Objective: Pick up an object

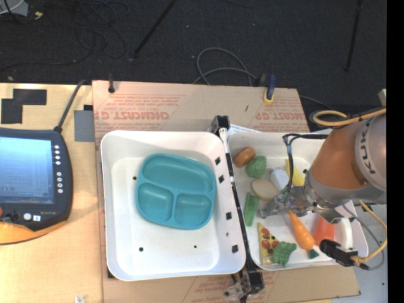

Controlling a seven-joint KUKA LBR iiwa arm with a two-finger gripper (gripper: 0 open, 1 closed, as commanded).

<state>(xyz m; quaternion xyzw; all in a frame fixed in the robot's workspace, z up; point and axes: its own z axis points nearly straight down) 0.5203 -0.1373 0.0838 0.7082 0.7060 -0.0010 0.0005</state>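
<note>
Tool (282,202) low in the right bin (268,261), among the toy food; whether it is spread or pinching anything, cannot tell from here, the wrist hides it. Nearest candidate is the carrot (301,230), lying just below and to the right of the tool, long axis running diagonally from upper left to lower right. A beige piece (261,188) sits just to its left, a green stick (250,208) further left. Left bin (120,169) holds a teal divided tray (177,191). Cardboard (252,109) under the bins carries red printing, upside down from this side; not confidently readable.
</note>
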